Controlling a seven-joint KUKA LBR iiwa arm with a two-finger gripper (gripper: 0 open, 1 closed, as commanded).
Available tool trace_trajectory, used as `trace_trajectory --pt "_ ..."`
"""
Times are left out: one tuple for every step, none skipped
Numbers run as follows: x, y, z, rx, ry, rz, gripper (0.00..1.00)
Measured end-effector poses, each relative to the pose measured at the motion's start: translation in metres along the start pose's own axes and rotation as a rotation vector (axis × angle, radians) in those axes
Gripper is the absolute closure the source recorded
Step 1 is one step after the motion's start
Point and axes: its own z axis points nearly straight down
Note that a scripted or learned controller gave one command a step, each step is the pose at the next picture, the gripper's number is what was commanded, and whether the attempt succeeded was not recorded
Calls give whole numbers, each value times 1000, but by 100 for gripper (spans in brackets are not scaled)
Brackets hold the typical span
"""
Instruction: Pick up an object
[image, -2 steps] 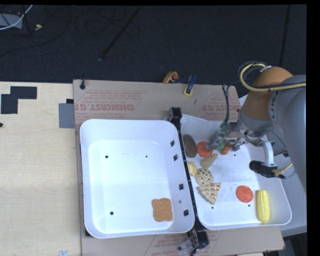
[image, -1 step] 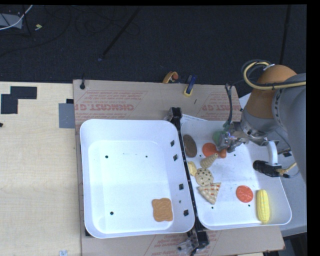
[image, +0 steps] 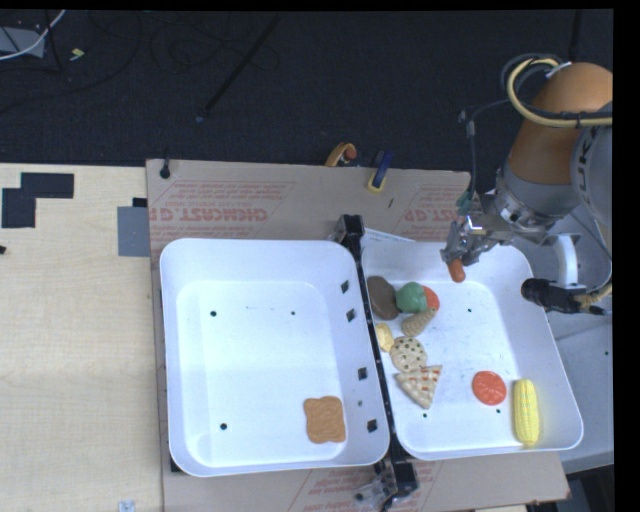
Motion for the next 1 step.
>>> trace_trajectory --pt "125 -2 29 14 5 -8 100"
